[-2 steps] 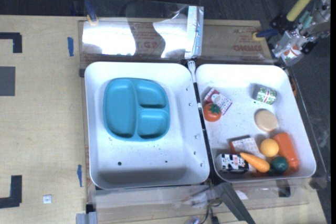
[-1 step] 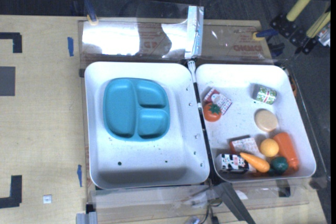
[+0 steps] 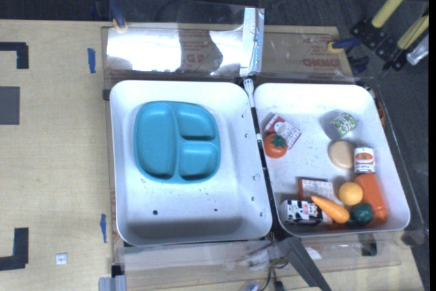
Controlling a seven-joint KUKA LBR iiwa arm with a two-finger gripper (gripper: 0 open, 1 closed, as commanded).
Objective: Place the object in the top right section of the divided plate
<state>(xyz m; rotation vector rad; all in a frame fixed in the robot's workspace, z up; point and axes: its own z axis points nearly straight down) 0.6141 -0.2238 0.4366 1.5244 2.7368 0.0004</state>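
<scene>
I judge nothing done yet: the blue plate (image 3: 178,140) in the left bin (image 3: 136,215) has all sections bare, top right one included. The candidates, among them a tomato (image 3: 275,145), carrot (image 3: 330,208) and orange ball (image 3: 351,193), lie in the right bin (image 3: 310,95). I see no arm over either bin, so I cannot tell the gripper's state, and the whole pick and place remains.

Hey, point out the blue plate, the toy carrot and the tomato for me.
Plate (image 3: 158,141): camera view, on its large left section, in the left bin.
Carrot (image 3: 330,208): camera view, middle of its orange body, right bin.
Tomato (image 3: 275,146): camera view, centre of its red-orange body, right bin.
</scene>
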